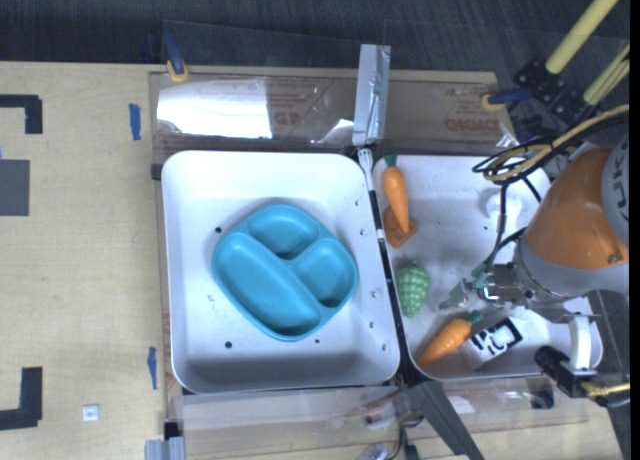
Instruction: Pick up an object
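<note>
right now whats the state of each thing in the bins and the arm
blue divided plate: flat in the left bin, right way up
upper carrot: lying along the right bin's left wall
green toy: resting below that carrot, apart from it
lower carrot: lying tilted by the bin's near edge, close to the gripper
gripper: low in the right bin, grip state unclear

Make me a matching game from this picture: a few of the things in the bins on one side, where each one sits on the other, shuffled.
Things:
1. blue divided plate
2. upper carrot
3. green knobbly toy
4. lower carrot

Places:
A. near the front edge of the right bin, beside the gripper
B. middle of the left bin
C. right bin, between the two carrots
D. right bin, far end, along the divider

Pairs: 1-B, 2-D, 3-C, 4-A
</note>
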`<move>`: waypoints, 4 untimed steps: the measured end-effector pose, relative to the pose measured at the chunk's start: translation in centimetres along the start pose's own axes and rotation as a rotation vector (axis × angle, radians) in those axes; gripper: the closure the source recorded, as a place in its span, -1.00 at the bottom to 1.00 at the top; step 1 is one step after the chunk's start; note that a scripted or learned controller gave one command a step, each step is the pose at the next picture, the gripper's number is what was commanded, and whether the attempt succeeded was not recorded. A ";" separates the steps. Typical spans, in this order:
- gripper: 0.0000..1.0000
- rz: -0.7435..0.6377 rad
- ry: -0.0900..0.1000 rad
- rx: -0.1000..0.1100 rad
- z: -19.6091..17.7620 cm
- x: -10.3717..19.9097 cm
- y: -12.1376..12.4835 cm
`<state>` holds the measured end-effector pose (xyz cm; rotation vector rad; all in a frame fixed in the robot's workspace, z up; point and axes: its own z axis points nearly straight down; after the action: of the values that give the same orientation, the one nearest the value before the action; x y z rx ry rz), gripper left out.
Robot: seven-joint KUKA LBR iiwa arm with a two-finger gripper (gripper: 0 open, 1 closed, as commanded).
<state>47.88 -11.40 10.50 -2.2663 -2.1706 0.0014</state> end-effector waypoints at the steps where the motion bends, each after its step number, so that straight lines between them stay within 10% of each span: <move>1: -1.00 -0.090 -0.003 -0.005 1.8 1.6 1.7; 2: -1.00 -0.228 -0.001 -0.001 -1.2 1.8 0.0; 3: -1.00 -0.273 -0.003 -0.005 -1.6 1.7 4.4; 4: -1.00 -0.434 -0.004 -0.010 1.8 1.4 0.2</move>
<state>48.18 -9.96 8.74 -1.7511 -2.6162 -0.0064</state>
